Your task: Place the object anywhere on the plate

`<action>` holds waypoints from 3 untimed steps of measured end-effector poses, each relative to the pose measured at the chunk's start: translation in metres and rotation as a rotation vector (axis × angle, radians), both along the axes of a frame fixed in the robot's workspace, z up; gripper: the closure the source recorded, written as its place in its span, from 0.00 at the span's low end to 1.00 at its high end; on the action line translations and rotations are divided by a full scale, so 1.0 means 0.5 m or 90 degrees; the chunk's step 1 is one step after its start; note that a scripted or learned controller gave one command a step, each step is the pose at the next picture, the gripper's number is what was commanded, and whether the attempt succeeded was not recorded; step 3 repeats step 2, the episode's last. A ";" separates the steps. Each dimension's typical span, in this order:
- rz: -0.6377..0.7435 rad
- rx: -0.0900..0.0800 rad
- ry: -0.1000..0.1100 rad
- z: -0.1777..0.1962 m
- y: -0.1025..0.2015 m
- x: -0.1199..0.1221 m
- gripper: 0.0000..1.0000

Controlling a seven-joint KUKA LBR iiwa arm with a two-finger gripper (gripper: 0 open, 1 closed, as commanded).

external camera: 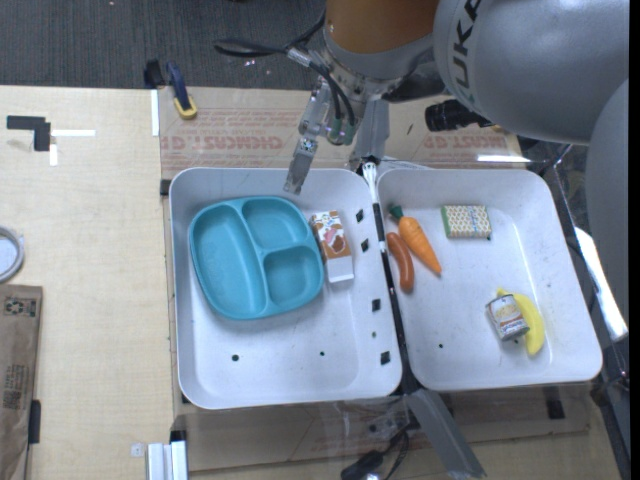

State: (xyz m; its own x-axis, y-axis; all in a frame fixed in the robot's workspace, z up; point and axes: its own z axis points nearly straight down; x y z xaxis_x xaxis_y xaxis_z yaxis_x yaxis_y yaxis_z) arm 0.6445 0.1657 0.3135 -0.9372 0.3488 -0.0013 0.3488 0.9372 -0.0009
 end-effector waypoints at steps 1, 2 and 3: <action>-0.002 0.000 0.000 -0.072 0.019 -0.010 0.00; -0.003 0.000 -0.002 -0.053 0.017 -0.007 1.00; -0.003 0.000 -0.002 -0.053 0.017 -0.007 1.00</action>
